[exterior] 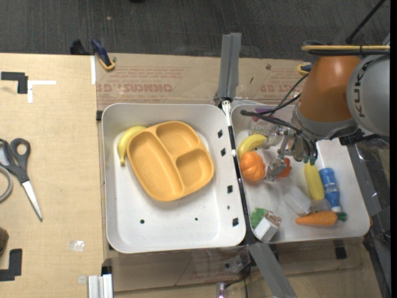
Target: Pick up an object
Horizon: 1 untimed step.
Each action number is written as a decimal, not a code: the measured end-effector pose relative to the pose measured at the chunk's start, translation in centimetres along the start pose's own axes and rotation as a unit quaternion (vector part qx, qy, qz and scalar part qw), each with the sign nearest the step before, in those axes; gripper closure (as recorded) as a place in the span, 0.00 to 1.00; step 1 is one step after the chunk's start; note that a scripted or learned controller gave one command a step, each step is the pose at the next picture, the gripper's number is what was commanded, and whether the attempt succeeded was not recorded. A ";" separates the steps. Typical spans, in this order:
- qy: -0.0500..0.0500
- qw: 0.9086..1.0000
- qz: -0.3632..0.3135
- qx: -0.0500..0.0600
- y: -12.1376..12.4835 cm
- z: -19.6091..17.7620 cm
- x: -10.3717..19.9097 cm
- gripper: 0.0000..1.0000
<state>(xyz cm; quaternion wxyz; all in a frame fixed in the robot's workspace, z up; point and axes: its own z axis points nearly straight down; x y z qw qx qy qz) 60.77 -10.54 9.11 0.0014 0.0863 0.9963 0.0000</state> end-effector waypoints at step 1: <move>0.002 1.000 -0.005 0.000 -2.8 0.1 7.1 0.00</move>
